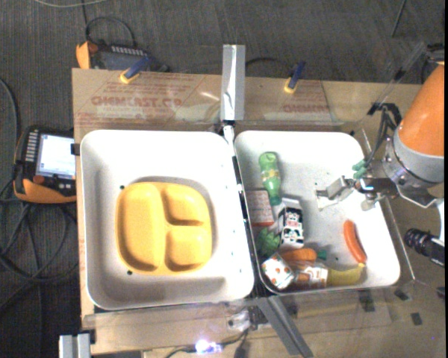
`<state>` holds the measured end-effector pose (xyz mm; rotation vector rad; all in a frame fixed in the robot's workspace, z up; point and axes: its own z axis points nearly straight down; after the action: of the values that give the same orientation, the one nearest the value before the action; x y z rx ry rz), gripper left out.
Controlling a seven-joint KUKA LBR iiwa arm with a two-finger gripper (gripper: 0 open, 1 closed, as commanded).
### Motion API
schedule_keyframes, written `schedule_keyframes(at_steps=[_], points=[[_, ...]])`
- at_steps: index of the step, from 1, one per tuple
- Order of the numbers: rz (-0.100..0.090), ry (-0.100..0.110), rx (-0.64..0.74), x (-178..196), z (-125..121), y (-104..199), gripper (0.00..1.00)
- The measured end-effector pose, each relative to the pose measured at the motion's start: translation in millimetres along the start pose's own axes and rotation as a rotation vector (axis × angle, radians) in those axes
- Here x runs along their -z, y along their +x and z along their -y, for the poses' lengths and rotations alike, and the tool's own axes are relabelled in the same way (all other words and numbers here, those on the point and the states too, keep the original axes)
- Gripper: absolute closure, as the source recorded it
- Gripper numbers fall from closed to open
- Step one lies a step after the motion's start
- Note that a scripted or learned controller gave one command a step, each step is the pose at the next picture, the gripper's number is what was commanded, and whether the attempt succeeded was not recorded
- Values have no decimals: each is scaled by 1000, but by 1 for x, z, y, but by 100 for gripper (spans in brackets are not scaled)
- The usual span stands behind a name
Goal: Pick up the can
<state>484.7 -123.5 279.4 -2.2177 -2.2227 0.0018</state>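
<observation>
Can-wise, the likeliest candidate is the small black-and-white cylinder [292, 226] lying near the middle of the right bin, though the view is too coarse to be sure it is a can. Going from the left: an orange handheld pendant [46, 165] is sitting on the floor beside the bench's left edge. The left bin [97, 155] is carrying a yellow divided tray [164, 226] at its centre. In the right bin [336, 144], a green bottle [269, 171] is lying along the left wall toward the far edge, with a reddish-brown packet [259, 207] just below it and a green leafy item [267, 239] below that. The black-and-white cylinder is resting just right of the packet. Toward the near edge, a carrot [299, 256], a red-and-white carton [278, 273] and a banana [346, 275] are crowding together, and a red sausage [355, 242] is lying near the right wall. The gripper [336, 191] is hovering over the bin's right half, well apart from the cylinder, with its fingers spread and nothing between them.
</observation>
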Motion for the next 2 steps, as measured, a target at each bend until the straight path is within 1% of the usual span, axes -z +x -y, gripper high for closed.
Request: schedule_keyframes(at_steps=[1, 2], points=[[-1, 1, -145, -62, -62, -35, 0], [3, -14, -88, -189, -87, -69, 0]])
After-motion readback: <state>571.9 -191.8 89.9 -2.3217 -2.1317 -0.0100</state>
